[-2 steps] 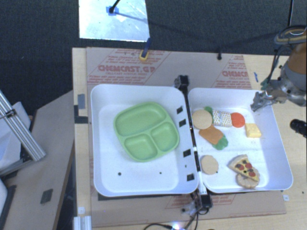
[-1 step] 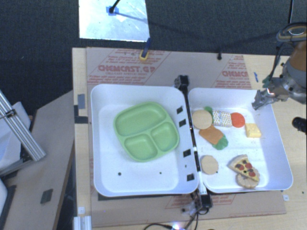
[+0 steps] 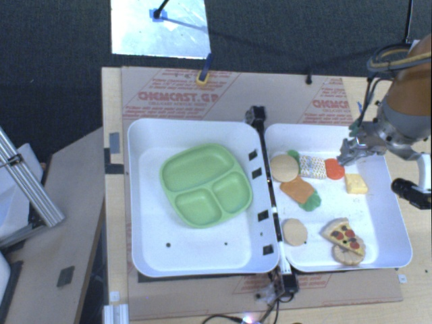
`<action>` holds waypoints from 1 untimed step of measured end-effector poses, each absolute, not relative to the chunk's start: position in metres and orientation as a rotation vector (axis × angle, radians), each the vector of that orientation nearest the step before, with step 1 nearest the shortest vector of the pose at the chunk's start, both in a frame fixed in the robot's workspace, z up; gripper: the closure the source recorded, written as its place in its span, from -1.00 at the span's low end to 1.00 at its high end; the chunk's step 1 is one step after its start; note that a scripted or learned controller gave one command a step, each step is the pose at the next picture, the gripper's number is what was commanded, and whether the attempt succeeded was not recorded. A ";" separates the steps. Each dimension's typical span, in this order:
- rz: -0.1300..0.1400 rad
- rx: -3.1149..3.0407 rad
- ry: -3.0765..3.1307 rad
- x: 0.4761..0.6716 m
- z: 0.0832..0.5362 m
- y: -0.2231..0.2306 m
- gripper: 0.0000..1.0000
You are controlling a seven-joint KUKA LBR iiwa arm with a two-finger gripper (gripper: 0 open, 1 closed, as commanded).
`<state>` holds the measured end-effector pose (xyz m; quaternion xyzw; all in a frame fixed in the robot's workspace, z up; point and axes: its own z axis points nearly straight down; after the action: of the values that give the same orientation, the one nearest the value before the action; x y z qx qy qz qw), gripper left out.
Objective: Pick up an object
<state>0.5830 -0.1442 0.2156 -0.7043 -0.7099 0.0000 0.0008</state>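
White plastic forms the two shallow bins set side by side on the desk (image 3: 115, 100). In the left bin (image 3: 145, 248) a green divided plate (image 3: 206, 184) is seen, lying flat. The right bin (image 3: 398, 245) holds the toy foods: a round bun (image 3: 284, 168), a carrot-like orange piece with a green end (image 3: 300, 192), a speckled packet (image 3: 312, 165), a red piece (image 3: 334, 169), a yellow block (image 3: 356, 183), a tan disc (image 3: 294, 231) and a pizza slice (image 3: 344, 238). The gripper (image 3: 351, 150) is positioned over the far part of the right bin, just beside the red piece (whether contact is made cannot be told). Nothing is seen between the fingers, and it cannot be told whether they are open or closed.
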 end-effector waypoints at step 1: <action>-0.001 -2.210 -2.230 0.560 0.214 -0.088 1.00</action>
<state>0.5603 -0.0879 0.2140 -0.7039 -0.7103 -0.0004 0.0012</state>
